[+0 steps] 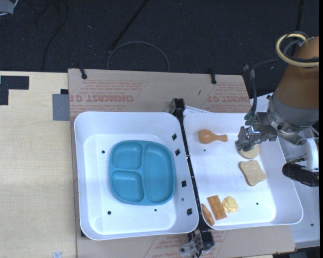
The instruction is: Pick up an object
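While cables cross the dark floor (pixel 151 26), two white bins (pixel 86 144) sit on cardboard (pixel 151 90).

Two bins (pixel 86 123) — one plate (pixel 141 172)

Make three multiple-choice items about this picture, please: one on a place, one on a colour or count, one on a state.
1. Where does the divided plate lie?
A. In the left bin
B. In the right bin
C. On the bench outside the bins

2. What colour is the divided plate?
A. Red
B. Blue
C. Green

3. Where is the tool now?
A. Above the left bin
B. Low over a pale round item at the far right of the right bin
C. Over the toast slice

Answers:
1. A, the plate rests inside the left bin.
2. B, its surface is light blue.
3. B, the tool sits right over the pale round item in the right bin, while the toast slice lies nearer the camera, apart from it.
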`<control>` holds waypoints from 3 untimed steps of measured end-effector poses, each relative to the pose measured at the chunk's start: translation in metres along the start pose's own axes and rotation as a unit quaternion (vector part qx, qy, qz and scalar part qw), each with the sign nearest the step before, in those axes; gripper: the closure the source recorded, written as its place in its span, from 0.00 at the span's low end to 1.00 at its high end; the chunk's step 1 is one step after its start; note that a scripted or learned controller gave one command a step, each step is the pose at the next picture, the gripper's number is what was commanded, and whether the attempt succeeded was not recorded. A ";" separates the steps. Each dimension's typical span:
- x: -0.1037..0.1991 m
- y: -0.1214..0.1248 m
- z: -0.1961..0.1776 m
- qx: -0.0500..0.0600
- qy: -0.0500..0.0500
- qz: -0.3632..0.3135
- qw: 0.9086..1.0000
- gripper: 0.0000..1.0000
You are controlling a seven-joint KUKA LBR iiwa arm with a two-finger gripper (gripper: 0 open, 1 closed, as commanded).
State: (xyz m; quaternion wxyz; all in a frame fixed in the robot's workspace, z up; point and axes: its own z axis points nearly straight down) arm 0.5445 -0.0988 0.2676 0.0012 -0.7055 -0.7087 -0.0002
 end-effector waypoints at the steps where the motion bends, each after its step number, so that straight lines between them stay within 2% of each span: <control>1: 0.051 -0.001 -0.003 0.001 0.000 0.000 1.000 1.00; 3: 0.168 -0.012 0.013 0.002 0.000 0.000 1.000 1.00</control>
